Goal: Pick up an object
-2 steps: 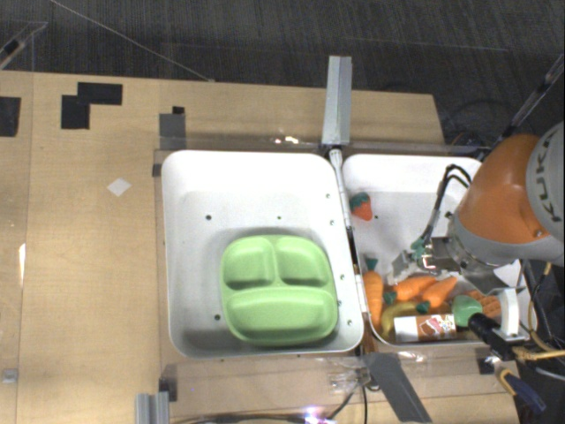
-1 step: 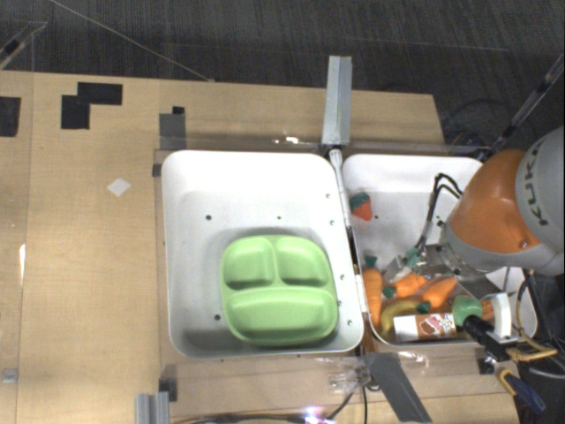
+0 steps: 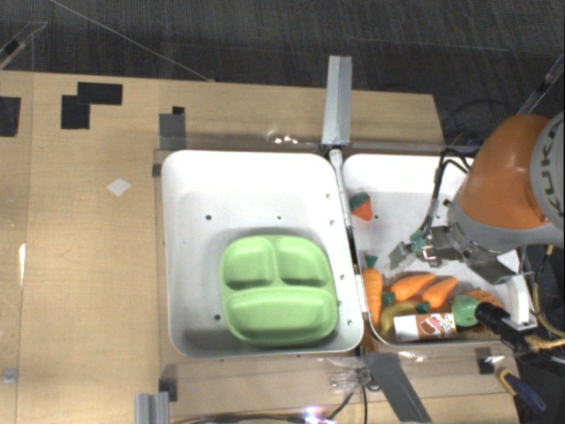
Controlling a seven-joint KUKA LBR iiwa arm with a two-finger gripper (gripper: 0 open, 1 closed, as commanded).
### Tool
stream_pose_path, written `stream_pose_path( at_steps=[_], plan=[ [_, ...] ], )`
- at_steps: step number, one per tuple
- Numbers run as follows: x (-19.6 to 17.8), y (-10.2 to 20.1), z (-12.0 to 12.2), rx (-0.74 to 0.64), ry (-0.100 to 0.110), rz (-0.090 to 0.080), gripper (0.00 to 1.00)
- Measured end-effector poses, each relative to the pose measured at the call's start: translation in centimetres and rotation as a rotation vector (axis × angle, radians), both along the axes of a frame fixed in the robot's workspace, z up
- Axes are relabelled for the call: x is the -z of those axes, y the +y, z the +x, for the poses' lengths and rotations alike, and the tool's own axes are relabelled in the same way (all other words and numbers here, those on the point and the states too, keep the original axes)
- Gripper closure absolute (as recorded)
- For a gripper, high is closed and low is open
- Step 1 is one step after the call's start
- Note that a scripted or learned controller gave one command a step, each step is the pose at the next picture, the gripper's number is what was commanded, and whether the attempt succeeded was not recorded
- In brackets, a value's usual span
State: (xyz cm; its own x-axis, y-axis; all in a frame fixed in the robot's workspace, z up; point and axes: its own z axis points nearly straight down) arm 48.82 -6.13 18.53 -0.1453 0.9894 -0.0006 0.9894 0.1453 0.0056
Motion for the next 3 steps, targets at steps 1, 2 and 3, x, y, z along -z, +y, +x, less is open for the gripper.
stream_pose_path(
  at_steps=[1,2,3],
  plan=[
    [7.6,-2.5,0.0,0.14,0.002,0.001,0.0],
    [9.2,-2.4,0.3,0.098,-0.01,0.0,0.0],
    [8.1,-1.8,0.7,0.09,-0.017,0.006,1.0]
  ],
)
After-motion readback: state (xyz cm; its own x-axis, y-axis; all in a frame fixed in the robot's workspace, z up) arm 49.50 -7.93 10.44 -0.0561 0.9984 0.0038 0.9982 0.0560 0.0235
